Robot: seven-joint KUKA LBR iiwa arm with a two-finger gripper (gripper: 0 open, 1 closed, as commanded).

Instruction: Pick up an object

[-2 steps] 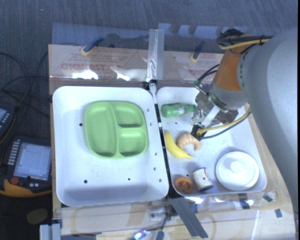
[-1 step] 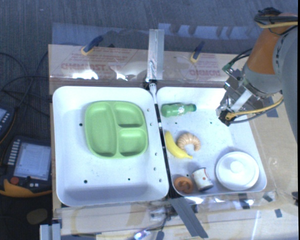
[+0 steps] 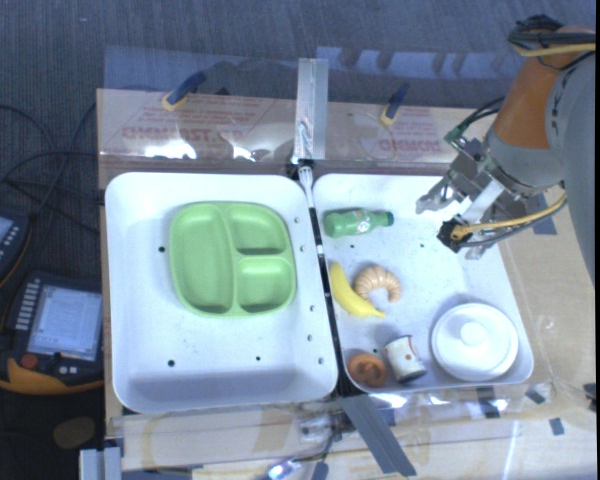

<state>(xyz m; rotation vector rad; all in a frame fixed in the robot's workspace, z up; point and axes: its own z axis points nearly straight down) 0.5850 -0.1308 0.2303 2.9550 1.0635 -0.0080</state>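
1. Nearest the camera is the arm [image 3: 540, 118], grey with an orange band, entering from the right; its upper part is cut off by the frame edge.
2. Two white bins sit side by side: the left bin [image 3: 140, 348] and the right bin [image 3: 420, 268], touching along a central divider.
3. One green divided tray [image 3: 232, 258] lies in the left bin, with three compartments, all bare.
4. One white round bowl [image 3: 473, 340] sits in the right bin's near right corner, seemingly upside down, though that is hard to confirm.
5. One gripper [image 3: 445, 218] hangs over the far right part of the right bin. Its two fingers stand apart with nothing between them. Cables partly hide its body.
6. One green bottle [image 3: 356, 222] lies on its side at the far left of the right bin, well apart from the gripper.
7. One yellow banana [image 3: 352, 294] lies just beside the divider.
8. One croissant-shaped piece [image 3: 378, 282] touches or nearly touches the banana; the contact is too fine to tell.
9. One small can [image 3: 405, 356] with a red and white label lies tilted near the bowl; its print is unreadable.
10. One brownish-orange round thing [image 3: 367, 369] sits just beside the can at the near edge; what it is cannot be made out.
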